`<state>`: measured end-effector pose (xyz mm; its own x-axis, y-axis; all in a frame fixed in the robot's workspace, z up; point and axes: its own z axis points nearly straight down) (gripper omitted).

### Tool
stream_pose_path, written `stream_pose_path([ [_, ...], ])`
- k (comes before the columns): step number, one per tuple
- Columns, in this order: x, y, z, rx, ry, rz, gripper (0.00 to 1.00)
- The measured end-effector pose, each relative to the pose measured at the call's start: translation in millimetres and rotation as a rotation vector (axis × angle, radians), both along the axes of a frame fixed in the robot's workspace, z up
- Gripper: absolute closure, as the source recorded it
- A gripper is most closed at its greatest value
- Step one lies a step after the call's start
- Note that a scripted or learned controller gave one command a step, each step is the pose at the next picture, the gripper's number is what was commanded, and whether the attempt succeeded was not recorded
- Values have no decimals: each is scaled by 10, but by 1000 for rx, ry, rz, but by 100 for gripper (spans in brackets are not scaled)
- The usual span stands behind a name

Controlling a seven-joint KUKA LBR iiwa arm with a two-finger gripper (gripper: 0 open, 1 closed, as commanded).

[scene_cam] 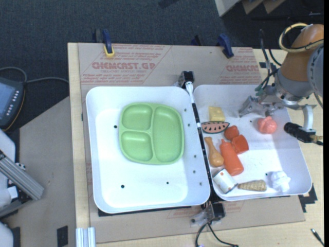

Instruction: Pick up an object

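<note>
Where bin rim [241,88] curves — fingers [252,107].

Your arm [300,60] comes in from the right edge, grey with the orange band up top, wrist bent down and leftward. The tool [255,106] sits low at the wrist's end, metal fingers [247,108] splayed, nothing between them.

Below me the bench [154,63] wears brown paper printed in red, pinned at its far edge by two blue clamps [107,41]. A dark screen device [10,103] sits off to the left on the dark carpet [77,9], its cable [51,79] trailing toward the bench. Black cables [216,236] curl out at the near edge.
</note>
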<state>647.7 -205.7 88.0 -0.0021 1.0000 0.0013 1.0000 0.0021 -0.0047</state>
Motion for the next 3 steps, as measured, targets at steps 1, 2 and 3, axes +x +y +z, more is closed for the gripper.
stream_pose_path([
  [1, 18, -3, 146, -3, -7, 1, 100],
  [2, 29, -27, 585, -4, -11, -1, 100],
  [3, 23, -89, 1049, -4, -12, -2, 100],
])
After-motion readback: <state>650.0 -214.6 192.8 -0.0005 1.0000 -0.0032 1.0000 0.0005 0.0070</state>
